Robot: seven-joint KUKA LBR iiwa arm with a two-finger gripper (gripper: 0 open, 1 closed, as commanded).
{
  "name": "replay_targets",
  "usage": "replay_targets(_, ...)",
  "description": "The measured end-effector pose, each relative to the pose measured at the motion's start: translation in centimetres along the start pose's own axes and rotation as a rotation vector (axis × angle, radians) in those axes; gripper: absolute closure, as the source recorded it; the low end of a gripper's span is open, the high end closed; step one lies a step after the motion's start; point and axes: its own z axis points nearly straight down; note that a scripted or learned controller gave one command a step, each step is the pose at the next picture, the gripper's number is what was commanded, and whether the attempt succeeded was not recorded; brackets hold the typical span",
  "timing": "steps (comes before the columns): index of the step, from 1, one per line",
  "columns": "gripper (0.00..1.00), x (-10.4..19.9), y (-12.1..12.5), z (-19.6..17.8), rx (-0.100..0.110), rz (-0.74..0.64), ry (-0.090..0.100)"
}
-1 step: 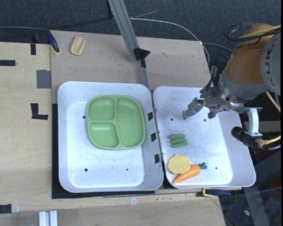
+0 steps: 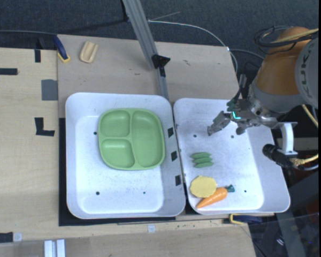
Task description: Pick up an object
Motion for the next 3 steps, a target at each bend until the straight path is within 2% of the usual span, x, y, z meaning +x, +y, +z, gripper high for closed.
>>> replay_targets(1, 0.00, 0.6, 0.3, 6.2, 0.006, 0.000, 0.000)
replay_targets(2, 0.00, 0.5, -0.3, 10.7, 0.006, 0.001, 0.000)
replay_targets(3, 0.00, 0.5, -0.3, 13.1, -0.001, 0.001, -0.002)
